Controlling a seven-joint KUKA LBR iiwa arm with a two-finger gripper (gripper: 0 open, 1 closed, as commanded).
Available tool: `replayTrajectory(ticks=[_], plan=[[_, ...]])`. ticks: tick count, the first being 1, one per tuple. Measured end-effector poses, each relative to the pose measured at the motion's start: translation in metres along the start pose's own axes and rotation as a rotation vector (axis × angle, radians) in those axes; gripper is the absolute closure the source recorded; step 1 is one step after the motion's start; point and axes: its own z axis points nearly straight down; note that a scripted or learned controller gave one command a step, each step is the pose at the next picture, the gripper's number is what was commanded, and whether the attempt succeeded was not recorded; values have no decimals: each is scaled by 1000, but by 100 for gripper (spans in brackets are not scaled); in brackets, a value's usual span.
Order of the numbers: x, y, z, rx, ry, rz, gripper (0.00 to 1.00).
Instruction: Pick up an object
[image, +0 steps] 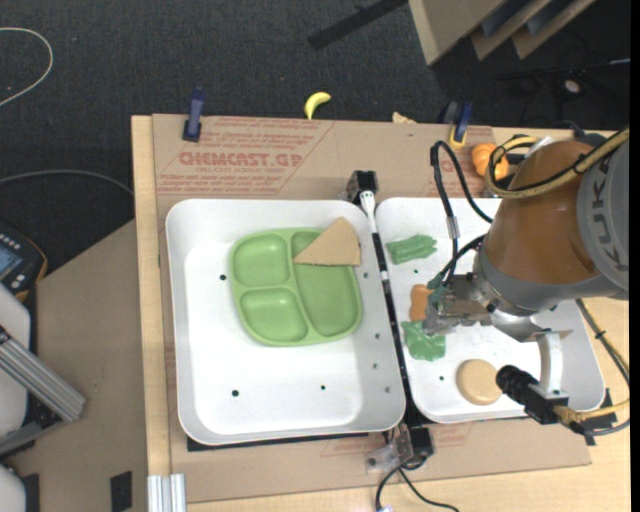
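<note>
Camera view looks down on the bench, and the gripper (437, 312) is low in the right bin (580, 385), near that bin's left wall. Whether it is spread or pressed together cannot be told from this angle; the wrist hardware covers the tips. Nothing is visibly held.

Right at the gripper sits an orange object (419, 299), just to its left and partly hidden. Just below it lies a green piece (425, 346), close against the bin's left side. Further up the same bin, a second green piece (410, 248) rests apart from the gripper. Toward the near edge, a tan round object (478, 381) lies alone, below and right of the gripper.

Over in the left bin (200, 350), a green divided tray (285, 300) sits in the middle, and a tan wedge (330, 246) rests on its upper right corner, overlapping the rim.

The arm (545, 235), with its broad orange band, comes in from the right and looms over the right bin's upper half.
</note>
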Motion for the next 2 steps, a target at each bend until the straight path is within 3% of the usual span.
replayTrajectory(ticks=[1, 2], plan=[[73, 0, -37, -3, 2, -11, 100], [70, 2, -217, -19, 3, -6, 100]])
